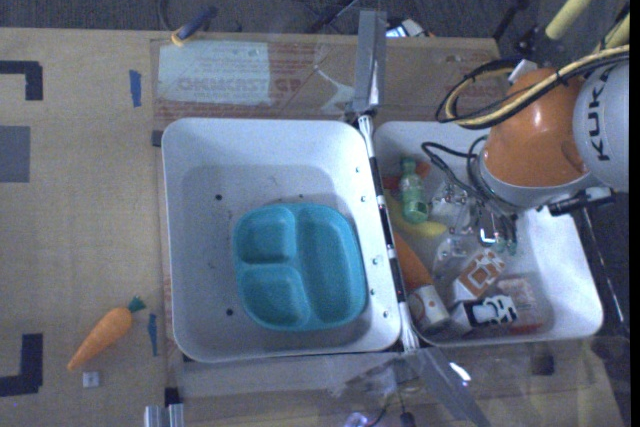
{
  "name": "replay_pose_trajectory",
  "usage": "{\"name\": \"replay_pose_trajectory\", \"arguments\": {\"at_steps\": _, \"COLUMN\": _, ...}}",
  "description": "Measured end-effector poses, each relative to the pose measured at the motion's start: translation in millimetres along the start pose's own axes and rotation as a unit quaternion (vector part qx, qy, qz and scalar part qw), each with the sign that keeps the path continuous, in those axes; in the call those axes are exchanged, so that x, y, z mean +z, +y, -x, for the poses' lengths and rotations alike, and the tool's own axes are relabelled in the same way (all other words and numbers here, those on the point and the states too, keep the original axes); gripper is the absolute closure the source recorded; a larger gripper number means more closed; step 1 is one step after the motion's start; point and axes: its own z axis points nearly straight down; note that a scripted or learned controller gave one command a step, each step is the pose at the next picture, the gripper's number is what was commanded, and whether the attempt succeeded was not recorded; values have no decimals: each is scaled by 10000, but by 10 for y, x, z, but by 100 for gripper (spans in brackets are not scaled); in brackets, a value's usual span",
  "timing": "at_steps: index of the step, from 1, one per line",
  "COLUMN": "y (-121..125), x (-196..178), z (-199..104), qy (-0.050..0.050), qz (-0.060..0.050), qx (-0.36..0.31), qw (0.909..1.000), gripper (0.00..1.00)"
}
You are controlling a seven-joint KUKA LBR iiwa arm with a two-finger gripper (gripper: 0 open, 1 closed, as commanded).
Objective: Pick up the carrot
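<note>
Hovering my pincer point(487, 233) over the right bin point(572, 267), I cannot tell its state. 1 carrot point(100, 335) lies outside, well left on the bench point(70, 215); reaching there comes next

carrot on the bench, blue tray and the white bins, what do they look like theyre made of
The carrot: probably a toy of matte plastic or foam, given its even orange body and stubby green top. The blue tray: likely moulded plastic, smooth, one uniform teal, with rounded compartments. The left bin and right bin: apparently thin white plastic, with soft rounded corners and a dull sheen.
</note>
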Motion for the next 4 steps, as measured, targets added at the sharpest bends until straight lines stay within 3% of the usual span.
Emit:
{"name": "replay_pose_trajectory", "arguments": {"at_steps": 1, "y": 42, "x": 5, "z": 330, "qy": -17, "qz": 5, "qx": -1755, "qw": 9845, "gripper": 0}}
{"name": "replay_pose_trajectory", "arguments": {"at_steps": 2, "y": 110, "x": -998, "z": 373, "qy": -15, "qz": 3, "qx": -1955, "qw": 9807, "gripper": 0}}
{"name": "replay_pose_trajectory", "arguments": {"at_steps": 3, "y": 804, "x": -989, "z": 122, "qy": 10, "qz": 14, "qx": -3176, "qw": 9482, "gripper": 0}}
{"name": "replay_pose_trajectory", "arguments": {"at_steps": 4, "y": 397, "x": -985, "z": -495, "qy": 12, "qz": 9, "qx": -3604, "qw": 9328, "gripper": 0}}
